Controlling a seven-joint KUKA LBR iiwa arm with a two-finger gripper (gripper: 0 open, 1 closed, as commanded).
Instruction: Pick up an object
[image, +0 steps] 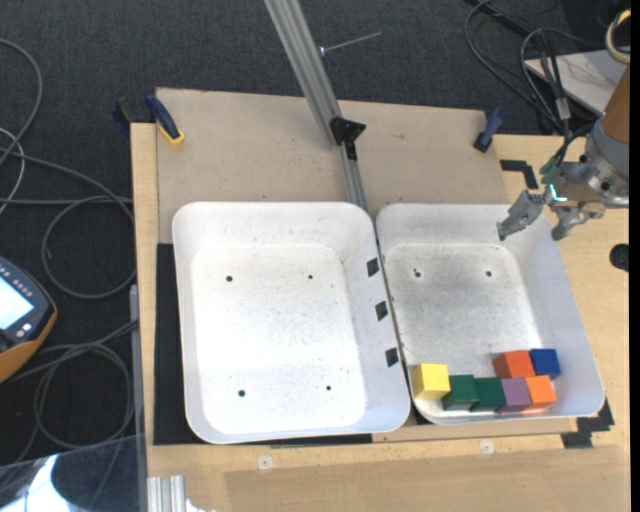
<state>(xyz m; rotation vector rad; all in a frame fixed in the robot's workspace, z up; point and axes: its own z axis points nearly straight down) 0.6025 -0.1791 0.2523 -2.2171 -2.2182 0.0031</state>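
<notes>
In the camera view, the gripper (542, 217) hung above the far right corner of the right bin (455, 300), its 2 fingers spread apart with nothing between them. The blocks sat well apart from it, clustered along that bin's near edge: a yellow block (432, 378), 2 green blocks (475, 391), a purple block (515, 393), 2 orange blocks (530, 377) and a blue block (545, 361), all touching or just beside one another. The left bin (275, 320) lay beside it.

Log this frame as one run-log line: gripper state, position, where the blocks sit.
gripper: open, holding nothing | position: above right bin far corner | blocks: clustered at right bin's near edge, untouched | pick: not yet done
</notes>
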